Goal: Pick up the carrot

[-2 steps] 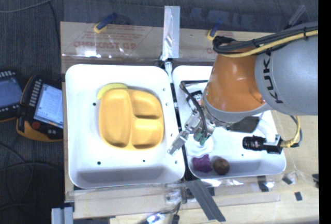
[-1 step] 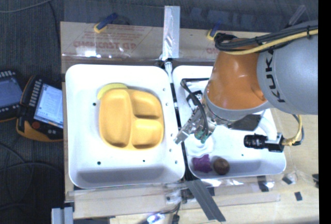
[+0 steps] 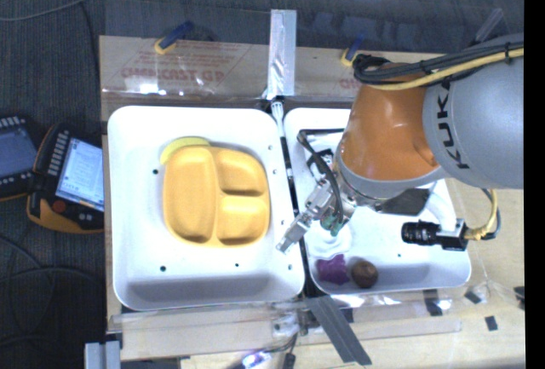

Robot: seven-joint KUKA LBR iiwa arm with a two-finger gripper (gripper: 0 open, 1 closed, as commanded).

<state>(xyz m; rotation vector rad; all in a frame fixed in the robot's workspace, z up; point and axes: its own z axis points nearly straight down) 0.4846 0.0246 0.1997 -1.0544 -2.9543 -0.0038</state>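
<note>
Beside the bins' shared rim (image 3: 288,188), the hand (image 3: 317,218) hangs low.

Two shallow bins sit side by side on a bench. The left bin (image 3: 128,214) holds a divided tray (image 3: 215,193) near its middle, with a smaller item (image 3: 181,146) tucked under the tray's far left corner. To the right of the tray, across the shared rim, is the right bin (image 3: 443,269). The arm (image 3: 409,133) reaches over it, and the gripper (image 3: 317,216) hangs just right of that rim. Two small objects (image 3: 334,269) (image 3: 364,273) lie side by side near the right bin's front edge. A handheld control unit (image 3: 68,180) lies left of the left bin.
</note>
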